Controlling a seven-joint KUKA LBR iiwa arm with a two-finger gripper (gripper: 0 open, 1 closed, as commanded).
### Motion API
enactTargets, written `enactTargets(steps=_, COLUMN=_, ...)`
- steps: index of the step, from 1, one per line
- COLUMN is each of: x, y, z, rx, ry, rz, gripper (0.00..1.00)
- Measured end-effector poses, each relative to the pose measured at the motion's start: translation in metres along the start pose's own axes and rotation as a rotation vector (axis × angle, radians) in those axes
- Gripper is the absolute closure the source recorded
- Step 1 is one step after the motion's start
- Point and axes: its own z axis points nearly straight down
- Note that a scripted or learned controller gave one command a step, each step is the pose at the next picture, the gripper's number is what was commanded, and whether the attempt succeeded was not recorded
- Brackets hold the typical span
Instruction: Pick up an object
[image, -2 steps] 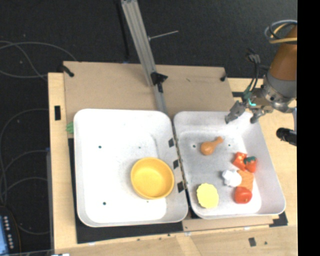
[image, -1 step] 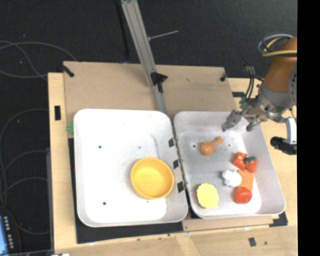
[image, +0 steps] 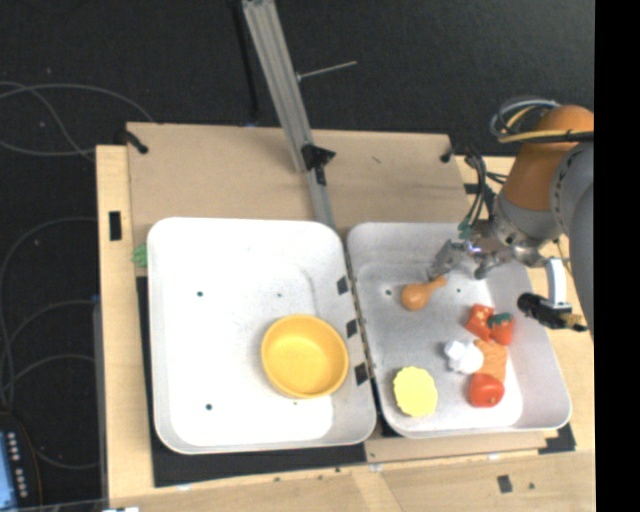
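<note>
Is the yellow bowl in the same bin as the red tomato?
No, the yellow bowl sits in the left bin, the red tomato in the right bin.

**Grey arm, orange band, dark gripper**

The arm (image: 572, 200) is smooth rounded grey, with a broad orange band (image: 545, 150) above the wrist. Thin dark cables (image: 478, 195) loop beside the band, and a pale cable arcs over it. Below the wrist sits the gripper (image: 468, 255), small, dark and metallic, with blurred detail.
</note>
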Motion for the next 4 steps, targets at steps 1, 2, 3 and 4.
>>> enactTargets(steps=1, x=-0.002, y=0.000, z=0.002, rx=-0.004, ry=-0.002, rz=0.001, gripper=0.00)
enactTargets(steps=2, x=-0.003, y=0.001, z=-0.011, rx=-0.007, ry=-0.006, rz=-0.003, gripper=1.00)
enactTargets(steps=3, x=0.001, y=0.011, z=-0.067, rx=-0.013, ry=0.002, rz=-0.002, gripper=1.00)
enactTargets(steps=4, x=-0.009, y=0.015, z=-0.126, rx=-0.014, ry=0.000, rz=-0.001, gripper=1.00)
